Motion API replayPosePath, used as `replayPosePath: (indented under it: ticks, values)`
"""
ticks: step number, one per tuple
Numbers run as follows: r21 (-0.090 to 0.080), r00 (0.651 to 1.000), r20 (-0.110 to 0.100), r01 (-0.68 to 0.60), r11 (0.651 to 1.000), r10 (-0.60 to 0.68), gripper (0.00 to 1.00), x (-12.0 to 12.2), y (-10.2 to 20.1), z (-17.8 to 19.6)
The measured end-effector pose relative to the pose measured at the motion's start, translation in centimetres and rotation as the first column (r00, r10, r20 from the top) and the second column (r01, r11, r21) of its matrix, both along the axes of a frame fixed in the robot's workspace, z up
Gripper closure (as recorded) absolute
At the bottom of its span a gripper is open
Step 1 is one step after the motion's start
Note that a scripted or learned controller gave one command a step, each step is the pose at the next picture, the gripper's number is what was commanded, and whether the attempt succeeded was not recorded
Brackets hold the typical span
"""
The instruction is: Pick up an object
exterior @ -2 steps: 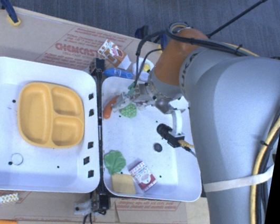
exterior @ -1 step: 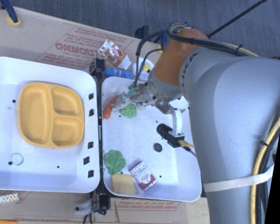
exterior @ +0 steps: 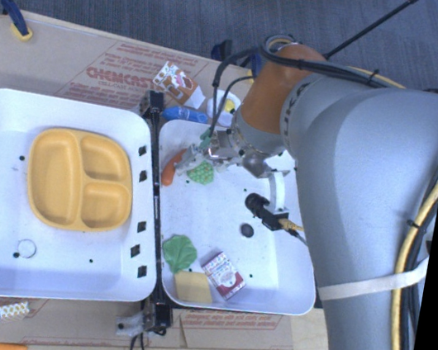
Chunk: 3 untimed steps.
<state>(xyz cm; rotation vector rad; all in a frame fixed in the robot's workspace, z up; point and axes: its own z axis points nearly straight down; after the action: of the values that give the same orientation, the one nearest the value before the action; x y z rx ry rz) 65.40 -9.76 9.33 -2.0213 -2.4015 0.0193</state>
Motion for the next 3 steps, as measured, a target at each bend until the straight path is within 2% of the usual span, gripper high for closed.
replayPosePath:
  ticks: [3]
  values:
    - [0.000,1.000,0.000,0.000,1.000,0.000,0.00,0.00,0.00,0.00]
